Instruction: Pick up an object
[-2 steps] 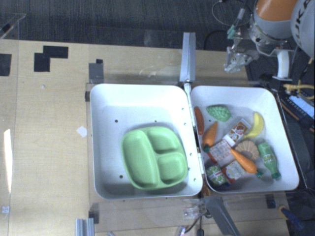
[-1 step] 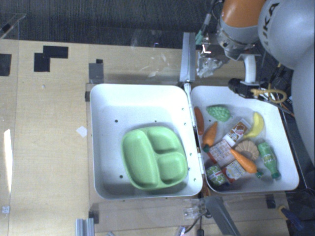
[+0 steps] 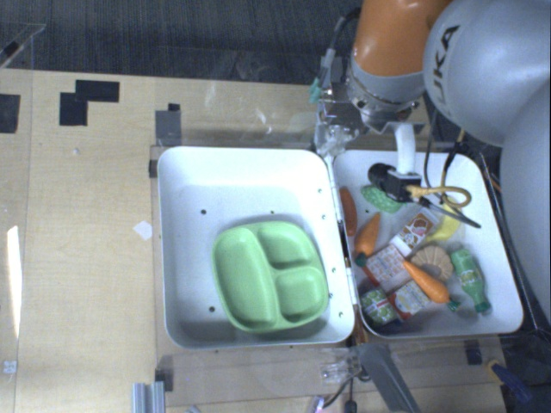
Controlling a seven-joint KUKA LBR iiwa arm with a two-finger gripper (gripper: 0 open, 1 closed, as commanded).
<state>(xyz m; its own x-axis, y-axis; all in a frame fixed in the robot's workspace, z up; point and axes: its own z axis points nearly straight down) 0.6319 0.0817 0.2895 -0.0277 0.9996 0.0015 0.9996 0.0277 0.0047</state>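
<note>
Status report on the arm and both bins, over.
Gripper over far rim where bins meet. Pick candidates in view's right bin: orange carrot, green bottle, packed close. Green divided tray in the other bin.

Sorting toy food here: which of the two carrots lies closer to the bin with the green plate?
The upper carrot, beside the dividing wall; the other carrot lies farther right, near the green bottle.
</note>
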